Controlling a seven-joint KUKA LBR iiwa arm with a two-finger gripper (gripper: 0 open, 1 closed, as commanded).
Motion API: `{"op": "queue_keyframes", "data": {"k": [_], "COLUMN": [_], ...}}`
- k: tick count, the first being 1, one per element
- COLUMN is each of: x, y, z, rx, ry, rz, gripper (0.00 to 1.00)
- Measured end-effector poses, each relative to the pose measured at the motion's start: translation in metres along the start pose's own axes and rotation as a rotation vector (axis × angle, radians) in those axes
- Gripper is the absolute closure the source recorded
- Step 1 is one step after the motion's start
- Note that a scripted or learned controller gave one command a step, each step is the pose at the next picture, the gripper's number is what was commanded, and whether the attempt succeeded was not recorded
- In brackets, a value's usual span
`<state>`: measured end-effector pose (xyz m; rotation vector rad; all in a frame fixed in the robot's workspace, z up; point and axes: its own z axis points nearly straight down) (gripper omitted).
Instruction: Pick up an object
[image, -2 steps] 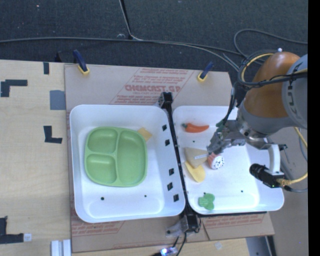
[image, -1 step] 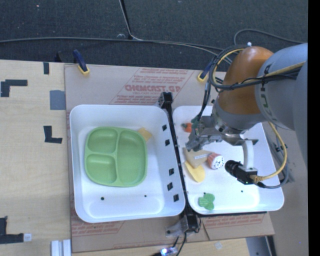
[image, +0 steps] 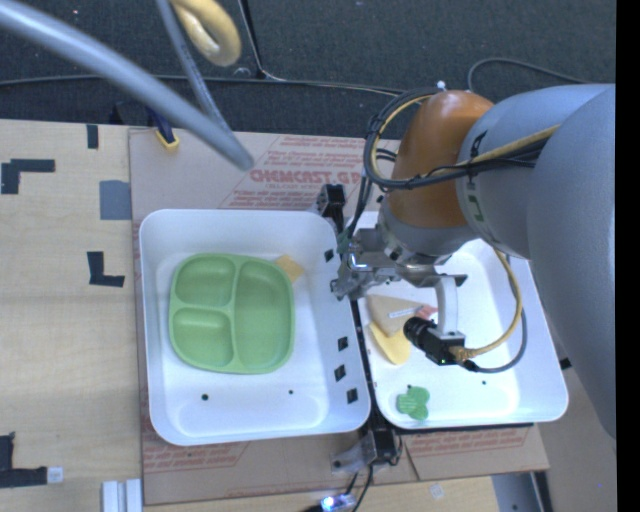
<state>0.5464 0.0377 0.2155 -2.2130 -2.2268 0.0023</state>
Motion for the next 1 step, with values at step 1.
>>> {"op": "queue_keyframes", "data": {"k": [1], "x": [0.0564], "y": [0.0232], "z": [-0.0020], "rx": [-0.002], "ry": [0.001], "rz": [-0.001], "gripper": [1.00]}}
